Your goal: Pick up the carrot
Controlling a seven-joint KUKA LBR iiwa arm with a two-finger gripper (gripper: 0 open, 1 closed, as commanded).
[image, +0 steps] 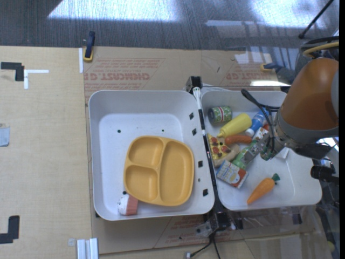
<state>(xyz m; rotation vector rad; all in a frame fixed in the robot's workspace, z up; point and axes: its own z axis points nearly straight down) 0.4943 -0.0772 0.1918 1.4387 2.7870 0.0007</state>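
Carrot (262, 190) lying loose in right bin (302, 196), gripper (265, 147) up-left over the clutter; fingers' spread, can't tell, nothing visibly held.

We see our arm (312, 99) reaching in from the right, its orange band bulking large above the wrist. Our gripper (265, 144) hangs low at its left end, pointing downward and leftward.

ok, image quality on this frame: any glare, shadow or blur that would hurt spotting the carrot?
Camera view: carrot sharp and evenly lit on the white right bin; bright window patches fall on the floor above the bench, not the bins; the arm's orange band looms large and soft at right; the gripper sits among cluttered toys.
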